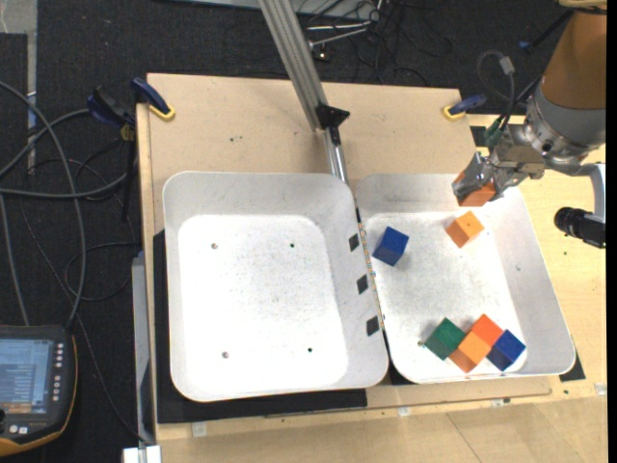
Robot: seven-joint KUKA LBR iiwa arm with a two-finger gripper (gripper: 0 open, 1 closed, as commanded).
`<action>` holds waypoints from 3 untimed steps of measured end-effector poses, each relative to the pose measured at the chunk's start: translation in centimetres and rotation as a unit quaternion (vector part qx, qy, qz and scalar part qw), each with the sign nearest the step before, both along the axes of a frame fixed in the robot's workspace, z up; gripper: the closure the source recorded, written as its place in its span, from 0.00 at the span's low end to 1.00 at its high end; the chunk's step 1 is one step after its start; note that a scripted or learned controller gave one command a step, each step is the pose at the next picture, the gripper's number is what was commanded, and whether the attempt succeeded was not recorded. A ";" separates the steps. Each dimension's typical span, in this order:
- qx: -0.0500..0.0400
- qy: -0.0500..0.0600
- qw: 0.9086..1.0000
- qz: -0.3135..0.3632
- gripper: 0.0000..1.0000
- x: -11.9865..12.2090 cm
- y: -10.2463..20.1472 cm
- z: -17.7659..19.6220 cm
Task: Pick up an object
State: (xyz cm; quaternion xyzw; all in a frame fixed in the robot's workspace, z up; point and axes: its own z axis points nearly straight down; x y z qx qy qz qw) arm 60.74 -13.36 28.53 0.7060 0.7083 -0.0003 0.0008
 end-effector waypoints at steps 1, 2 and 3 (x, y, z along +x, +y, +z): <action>0.001 0.000 1.000 0.002 1.00 1.8 5.4 -0.2; 0.002 0.002 1.000 0.003 1.00 2.5 11.4 -2.1; 0.001 0.000 1.000 0.002 1.00 4.3 16.1 -2.7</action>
